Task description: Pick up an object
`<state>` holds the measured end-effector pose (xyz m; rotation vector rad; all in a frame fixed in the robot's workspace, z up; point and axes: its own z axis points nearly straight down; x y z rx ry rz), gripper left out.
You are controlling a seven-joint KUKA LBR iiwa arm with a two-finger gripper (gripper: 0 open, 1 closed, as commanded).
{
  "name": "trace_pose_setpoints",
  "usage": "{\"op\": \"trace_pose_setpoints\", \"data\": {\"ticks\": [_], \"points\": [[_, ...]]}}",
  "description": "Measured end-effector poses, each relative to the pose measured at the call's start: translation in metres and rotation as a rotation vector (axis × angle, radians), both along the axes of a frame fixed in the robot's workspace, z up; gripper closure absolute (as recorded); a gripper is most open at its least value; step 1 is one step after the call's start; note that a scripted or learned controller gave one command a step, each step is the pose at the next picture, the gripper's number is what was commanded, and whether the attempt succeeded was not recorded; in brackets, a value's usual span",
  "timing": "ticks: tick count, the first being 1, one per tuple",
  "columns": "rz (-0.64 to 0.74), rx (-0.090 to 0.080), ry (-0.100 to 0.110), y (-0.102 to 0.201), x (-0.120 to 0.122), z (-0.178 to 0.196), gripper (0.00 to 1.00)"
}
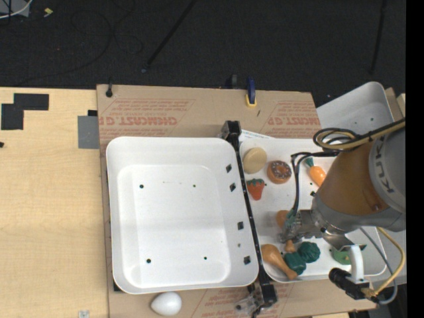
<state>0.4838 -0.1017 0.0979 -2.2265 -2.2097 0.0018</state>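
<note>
Two bins (126,177) — one strawberry (256,188), one donut (279,171) — gripper (291,229) grip unreadable.

Arm hides much of the right bin

The arm (361,184) covers the right bin's (268,141) far-right half, so what lies beneath cannot be told. The tool (291,229) is dark and crowded by toys; its fingers are unclear. An orange piece (318,175) and a green piece (341,256) peek out, partly hidden.
</note>
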Motion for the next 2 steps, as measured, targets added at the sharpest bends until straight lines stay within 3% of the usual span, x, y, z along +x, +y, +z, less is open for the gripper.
{"op": "trace_pose_setpoints", "data": {"ticks": [1, 2], "points": [[0.015, 0.000, -0.010, 0.062, 0.023, 0.095, 1.00], [0.007, -0.002, 0.002, 0.050, -0.010, 0.089, 1.00]]}}
